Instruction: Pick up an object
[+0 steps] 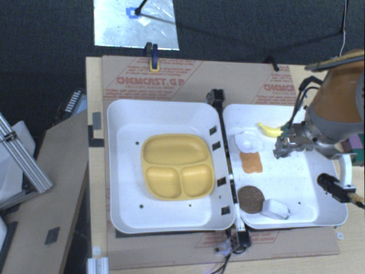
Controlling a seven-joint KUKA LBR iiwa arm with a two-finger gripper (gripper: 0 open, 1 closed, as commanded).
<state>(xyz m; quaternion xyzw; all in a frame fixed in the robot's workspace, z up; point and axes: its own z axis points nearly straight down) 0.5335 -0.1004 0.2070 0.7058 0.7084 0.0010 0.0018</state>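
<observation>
Small objects lie scattered in the right shallow white bin (308, 210), with the grey-and-orange arm's two-finger gripper (283, 148) low above them.

A curved yellow banana-shaped piece (269, 130) rests near the bin's far side, with a pale clear plastic item (247, 140) just beside it; an orange rectangular block (251, 162) sits below that, then a round dark brown disc (250, 198) touching or nearly touching a small white block (275, 210) near the front wall. The gripper sits just right of the orange block and below the banana piece, its dark fingers pointed down with nothing visibly between them; how far apart they stand cannot be told. The left shallow white bin (125, 130) holds a yellow three-compartment plastic tray (174, 165), well apart from the gripper.
</observation>
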